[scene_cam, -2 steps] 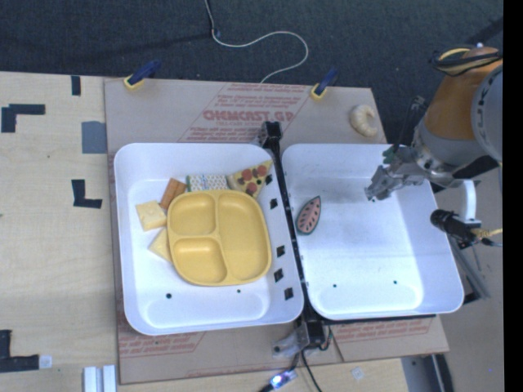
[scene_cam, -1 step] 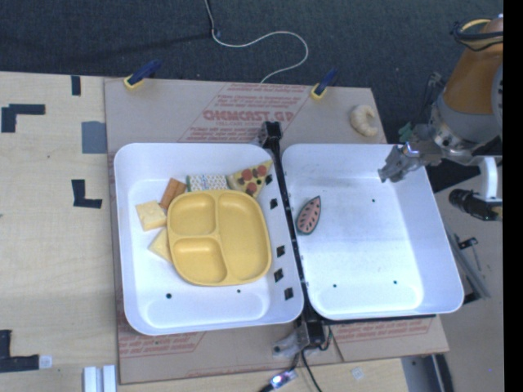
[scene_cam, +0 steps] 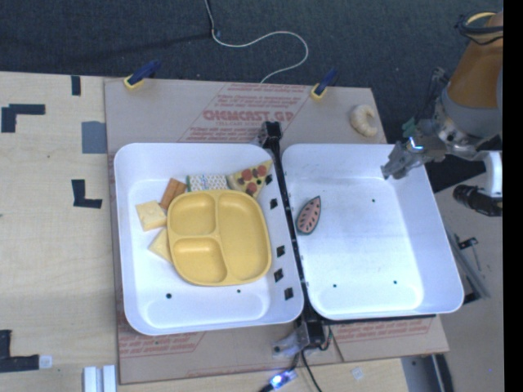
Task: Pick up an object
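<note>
Arm [scene_cam: 478,72]: cut off by right edge, upper part out of frame.
Gripper [scene_cam: 398,163]: small, blurred; finger state not readable.
Flat food pieces [scene_cam: 163,211], left bin: partly hidden under yellow divided plate [scene_cam: 219,237]; kind unclear.
Small items [scene_cam: 253,175] at far side of plate: too small to identify.
Pale object [scene_cam: 365,119] on cardboard beyond right bin: indistinct.

Both bins white: left bin [scene_cam: 131,219], right bin [scene_cam: 425,243]. Left one has a plain yellow divided tray [scene_cam: 219,237], pale yellow and orange-brown pieces [scene_cam: 161,207] beside it, and a small multicoloured patterned strip [scene_cam: 237,178] behind; right one has a pinkish-brown leaf-shaped object [scene_cam: 308,215] with dark specks. Brown cardboard sheet [scene_cam: 237,113] with red print, light wood bench [scene_cam: 49,243] with black marks, dark blue-grey floor [scene_cam: 98,23], arm [scene_cam: 478,80] orange over grey.
</note>
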You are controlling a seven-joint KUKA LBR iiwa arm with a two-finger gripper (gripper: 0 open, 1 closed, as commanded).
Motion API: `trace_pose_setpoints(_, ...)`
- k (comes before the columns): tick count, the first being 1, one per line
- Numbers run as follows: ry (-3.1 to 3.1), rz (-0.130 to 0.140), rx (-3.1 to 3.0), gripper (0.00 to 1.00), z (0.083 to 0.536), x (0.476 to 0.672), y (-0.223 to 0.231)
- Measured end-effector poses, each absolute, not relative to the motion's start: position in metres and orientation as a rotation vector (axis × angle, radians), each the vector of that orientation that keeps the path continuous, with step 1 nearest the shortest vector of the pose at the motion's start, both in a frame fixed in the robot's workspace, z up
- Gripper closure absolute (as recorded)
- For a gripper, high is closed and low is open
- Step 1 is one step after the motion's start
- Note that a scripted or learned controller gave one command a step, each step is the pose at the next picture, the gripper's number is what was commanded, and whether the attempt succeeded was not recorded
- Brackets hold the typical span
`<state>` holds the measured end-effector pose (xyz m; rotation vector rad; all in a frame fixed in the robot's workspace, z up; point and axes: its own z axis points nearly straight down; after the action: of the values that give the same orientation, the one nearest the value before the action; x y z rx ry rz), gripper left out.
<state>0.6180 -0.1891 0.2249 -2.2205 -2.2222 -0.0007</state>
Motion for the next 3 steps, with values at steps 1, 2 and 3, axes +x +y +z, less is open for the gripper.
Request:
trace_pose_setpoints(1, -2.227, 0.000, -2.213, 1.00, 0.216, 0.637, -0.135)
trace_pose_setpoints(2, -2.228, 0.000, -2.213, 1.00, 0.209, 0.650, -0.079)
trace_pose_setpoints(3, -2.227, 0.000, -2.215, 1.00, 0.210, 0.662, -0.030)
